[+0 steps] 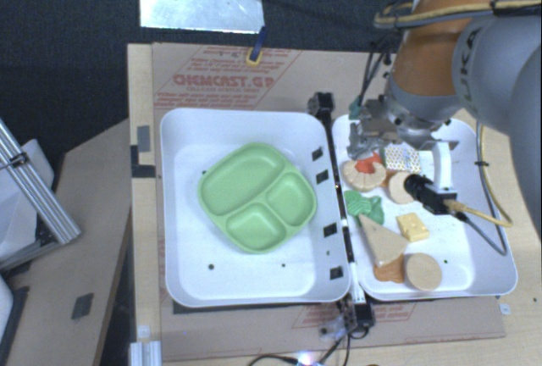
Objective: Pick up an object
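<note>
Round tan cookie [365, 175], glossy wedge [383, 242], smooth green divided plate [257, 197]

toy food is heaped in the right bin [500, 271]: a round tan cracker [365, 175], green piece [363, 205], tan wedge [383, 241], yellow cube [413, 226], pale disc [423, 271].

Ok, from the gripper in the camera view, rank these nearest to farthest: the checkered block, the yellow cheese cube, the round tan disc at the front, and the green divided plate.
1. Checkered block, right beside the gripper in the right bin.
2. Yellow cheese cube, mid right bin.
3. Round tan disc, the right bin's front.
4. Green divided plate, in the left bin.
</note>
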